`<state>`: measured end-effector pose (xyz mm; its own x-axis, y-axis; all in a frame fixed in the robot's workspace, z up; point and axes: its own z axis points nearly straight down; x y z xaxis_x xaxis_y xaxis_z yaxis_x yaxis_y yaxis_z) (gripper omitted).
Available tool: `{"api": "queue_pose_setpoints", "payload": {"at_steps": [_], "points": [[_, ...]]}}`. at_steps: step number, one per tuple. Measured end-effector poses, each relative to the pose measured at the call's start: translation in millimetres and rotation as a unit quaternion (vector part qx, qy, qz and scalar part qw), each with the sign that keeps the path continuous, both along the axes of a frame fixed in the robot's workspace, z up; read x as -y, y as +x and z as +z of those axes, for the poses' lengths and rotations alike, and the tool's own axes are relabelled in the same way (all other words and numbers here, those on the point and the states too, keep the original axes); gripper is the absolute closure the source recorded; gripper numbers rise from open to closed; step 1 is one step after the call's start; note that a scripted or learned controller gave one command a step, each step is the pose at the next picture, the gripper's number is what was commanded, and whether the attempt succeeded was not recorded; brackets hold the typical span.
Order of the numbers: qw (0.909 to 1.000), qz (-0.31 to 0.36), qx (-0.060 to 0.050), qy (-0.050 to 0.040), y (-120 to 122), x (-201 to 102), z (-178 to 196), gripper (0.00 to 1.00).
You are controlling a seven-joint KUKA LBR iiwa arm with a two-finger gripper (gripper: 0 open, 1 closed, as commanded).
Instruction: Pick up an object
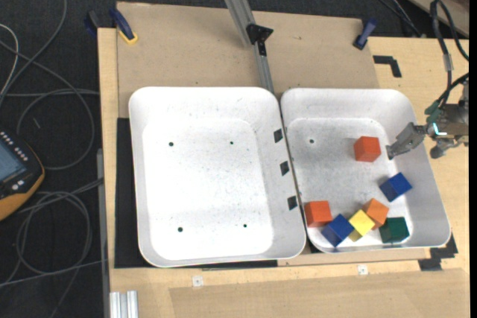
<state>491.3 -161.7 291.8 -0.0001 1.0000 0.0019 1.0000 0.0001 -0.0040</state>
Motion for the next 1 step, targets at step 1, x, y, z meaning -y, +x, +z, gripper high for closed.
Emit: {"api": "queue_pose_setpoints", "payload": {"at_steps": [1], "points": [[1.0000, 0.000, 0.002, -0.0005, 0.6, -0.1, 1.7, 0.00]]}}
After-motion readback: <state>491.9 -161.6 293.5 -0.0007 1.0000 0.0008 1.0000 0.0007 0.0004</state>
